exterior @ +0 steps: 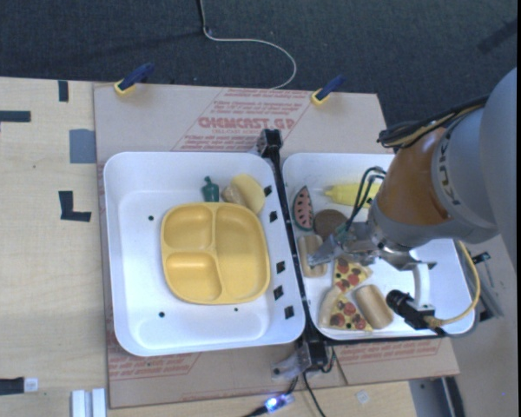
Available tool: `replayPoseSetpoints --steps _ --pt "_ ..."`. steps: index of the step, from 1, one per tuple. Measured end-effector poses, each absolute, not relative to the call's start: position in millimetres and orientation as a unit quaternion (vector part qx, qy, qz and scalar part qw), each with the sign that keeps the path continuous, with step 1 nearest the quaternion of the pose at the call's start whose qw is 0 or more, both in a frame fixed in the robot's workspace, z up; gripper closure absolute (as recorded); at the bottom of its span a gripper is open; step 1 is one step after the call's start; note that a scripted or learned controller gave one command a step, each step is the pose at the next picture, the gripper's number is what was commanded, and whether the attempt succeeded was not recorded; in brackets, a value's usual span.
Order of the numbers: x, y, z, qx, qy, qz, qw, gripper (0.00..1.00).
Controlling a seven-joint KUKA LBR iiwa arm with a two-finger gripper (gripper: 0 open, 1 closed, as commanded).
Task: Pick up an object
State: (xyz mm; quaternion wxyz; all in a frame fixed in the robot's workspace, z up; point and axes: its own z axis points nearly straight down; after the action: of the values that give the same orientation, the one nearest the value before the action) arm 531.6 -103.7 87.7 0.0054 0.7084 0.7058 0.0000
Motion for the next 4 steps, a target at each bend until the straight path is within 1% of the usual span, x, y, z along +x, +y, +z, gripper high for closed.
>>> replayPoseSetpoints --steps 1,2,4 --pt "533.3 -102 100 0.708 0.706 0.0021 0.006 1.00" --pt "540.4 -97 145 0.706 0.708 0.0007 0.001 1.00" --pt "541.1 -93 226 0.706 0.708 0.0007 0.001 1.00"
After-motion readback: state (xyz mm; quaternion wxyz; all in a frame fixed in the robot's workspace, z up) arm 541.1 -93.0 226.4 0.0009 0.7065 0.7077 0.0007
